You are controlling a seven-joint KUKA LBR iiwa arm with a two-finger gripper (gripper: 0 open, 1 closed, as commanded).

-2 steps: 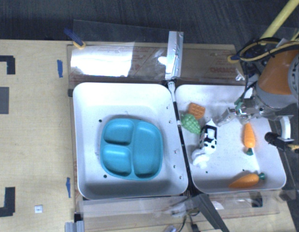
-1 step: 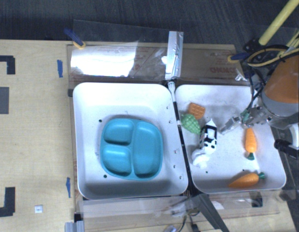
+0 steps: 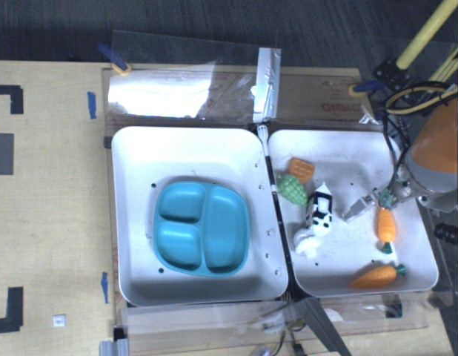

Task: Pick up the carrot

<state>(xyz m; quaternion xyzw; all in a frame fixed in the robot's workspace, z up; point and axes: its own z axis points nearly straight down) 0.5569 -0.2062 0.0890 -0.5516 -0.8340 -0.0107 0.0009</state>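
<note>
Two orange carrots lie in the right bin (image 3: 340,150). One carrot (image 3: 386,225) stands lengthwise near the bin's right wall, its green top pointing up toward the arm. The other carrot (image 3: 374,276) lies crosswise at the bin's front right corner, green leaves to its right. My gripper (image 3: 376,200) reaches in from the right under the orange-banded wrist (image 3: 436,150) and sits right at the green top of the first carrot. Whether the carrot is gripped is hidden by the wrist.
A black-and-white cow toy (image 3: 318,217), a green knobbly toy (image 3: 293,189) and an orange waffle piece (image 3: 301,170) lie at the left of the right bin. The left bin (image 3: 133,154) holds a blue divided plate (image 3: 202,227). Cables (image 3: 414,95) hang at the back right.
</note>
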